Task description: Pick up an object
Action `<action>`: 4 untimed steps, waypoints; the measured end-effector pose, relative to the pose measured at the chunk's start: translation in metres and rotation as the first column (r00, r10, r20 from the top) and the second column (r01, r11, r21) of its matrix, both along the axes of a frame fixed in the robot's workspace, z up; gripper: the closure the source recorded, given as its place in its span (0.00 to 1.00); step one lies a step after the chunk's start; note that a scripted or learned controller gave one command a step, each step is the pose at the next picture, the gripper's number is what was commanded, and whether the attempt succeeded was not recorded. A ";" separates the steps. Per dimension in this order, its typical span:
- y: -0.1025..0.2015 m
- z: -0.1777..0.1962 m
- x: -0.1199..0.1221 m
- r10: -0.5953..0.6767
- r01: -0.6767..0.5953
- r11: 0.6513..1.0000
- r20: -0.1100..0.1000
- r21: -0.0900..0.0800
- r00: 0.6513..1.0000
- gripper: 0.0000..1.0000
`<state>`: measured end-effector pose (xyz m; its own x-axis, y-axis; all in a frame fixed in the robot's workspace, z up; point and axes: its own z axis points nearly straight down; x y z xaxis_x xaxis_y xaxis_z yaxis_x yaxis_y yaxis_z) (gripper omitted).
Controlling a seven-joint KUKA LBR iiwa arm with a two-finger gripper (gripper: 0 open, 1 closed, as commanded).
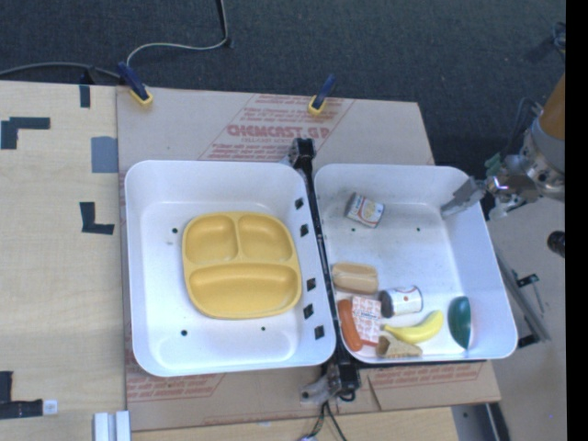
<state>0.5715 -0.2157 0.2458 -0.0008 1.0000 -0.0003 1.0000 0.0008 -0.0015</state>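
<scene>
The right bin point(478, 237) holds the things that could be picked. A small can or cup with a white label point(365, 210) lies tipped on its side near the far wall, alone on bare white floor. The rest cluster along the near side: a tan bread roll point(355, 277) next to the divider, a small jar with a dark lid point(402, 300) to its right, and a yellow banana point(415, 328) just below that jar. A red-and-white packet point(358, 322) lies below the roll, next to a brown wedge-shaped piece point(397, 346) under the banana. A green, leaf-shaped object point(460, 319) lies near the bin's right wall, close to the banana's tip.

The hand point(469, 197) hovers at the right bin's far right corner, over the rim, well apart from every object. One grey finger point(457, 201) slants down and left toward the bin's inside. Nothing lies between the fingers, though whether they are parted or closed cannot be told from this angle. The arm point(544, 159) enters from the right, with its orange band high at the frame's edge.

The left bin point(147, 200) carries a yellow compartment tray point(242, 265) lying flat near its middle. Both bins rest on a brown cardboard sheet point(266, 131) clipped to the counter point(50, 246) by two yellow clamps point(322, 99).
</scene>
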 end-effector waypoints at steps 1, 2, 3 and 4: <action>0.096 -0.154 0.051 0.002 -0.002 1.000 0.001 0.001 1.000 0.00; 0.116 -0.160 0.098 0.001 -0.001 1.000 0.004 0.000 1.000 0.00; 0.115 -0.149 0.098 0.003 -0.003 1.000 0.006 -0.003 1.000 1.00; 0.148 -0.042 0.066 0.002 -0.002 1.000 0.004 0.000 1.000 1.00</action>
